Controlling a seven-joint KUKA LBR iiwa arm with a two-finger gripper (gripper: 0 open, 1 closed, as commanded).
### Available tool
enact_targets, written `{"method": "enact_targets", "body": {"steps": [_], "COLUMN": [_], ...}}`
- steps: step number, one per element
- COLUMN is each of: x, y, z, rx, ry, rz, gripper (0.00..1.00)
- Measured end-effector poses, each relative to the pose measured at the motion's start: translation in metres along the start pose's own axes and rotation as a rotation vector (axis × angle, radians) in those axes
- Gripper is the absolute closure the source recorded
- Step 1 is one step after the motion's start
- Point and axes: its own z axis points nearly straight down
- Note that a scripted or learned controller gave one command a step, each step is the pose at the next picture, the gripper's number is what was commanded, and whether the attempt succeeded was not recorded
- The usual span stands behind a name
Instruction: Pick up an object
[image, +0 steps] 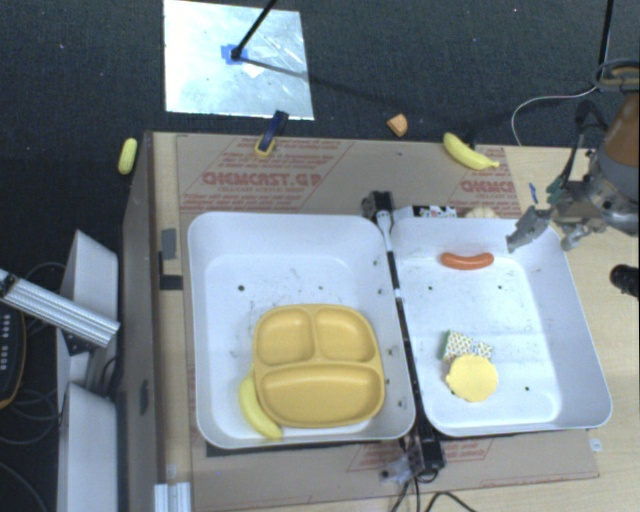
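My gripper (548, 232) hovers over the far right corner of the right bin (560, 330), open, with nothing between its fingers. An orange sausage (466, 260) lies in that bin to the gripper's left, apart from it. Nearer the front of the same bin a yellow round disc (472, 380) touches a green-and-white patterned piece (467, 346). In the left bin (230, 260) there is a yellow divided plate (318, 364), with a yellow banana (258, 410) against its front left edge.
Outside the bins, a second banana (468, 152) lies on the bench behind the right bin. A small orange piece (398, 124) and a yellow item (127, 155) rest on the dark floor. A central divider (396, 300) separates the bins.
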Motion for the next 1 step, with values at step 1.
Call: {"method": "enact_targets", "body": {"steps": [1], "x": [0.0336], "y": [-0.0323], "z": [0.0240], "rx": [0.002], "ry": [0.001], "rz": [-0.002], "gripper": [0.00]}}
